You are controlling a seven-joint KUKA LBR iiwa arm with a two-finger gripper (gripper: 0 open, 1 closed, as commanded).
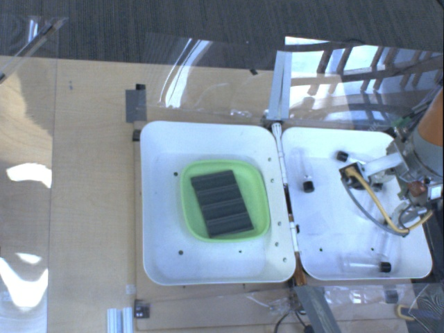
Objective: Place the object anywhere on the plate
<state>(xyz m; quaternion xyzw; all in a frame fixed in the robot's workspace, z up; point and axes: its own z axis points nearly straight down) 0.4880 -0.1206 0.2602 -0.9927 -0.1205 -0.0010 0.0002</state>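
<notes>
Camera view showed the dark ridged object lying on the green plate in the left bin; the end effector sat over the right bin, its grip unreadable; a further grab could drag the object off.

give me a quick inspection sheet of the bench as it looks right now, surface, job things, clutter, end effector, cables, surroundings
surface: wooden bench bearing two shallow white bins, left bin and right bin, side by side.
job's things: green plate in the middle of the left bin; dark ribbed block lying flat on the plate, inside its rim.
clutter: small dark piece on the right bin's floor near its left wall; clear tube with a dark tip near its front edge.
end effector: over the right bin's right side, away from the plate; finger state unclear.
cables: yellow and grey cables looping by the end effector.
surroundings: clear screen with glare behind the bins; dark carpet beyond.
</notes>
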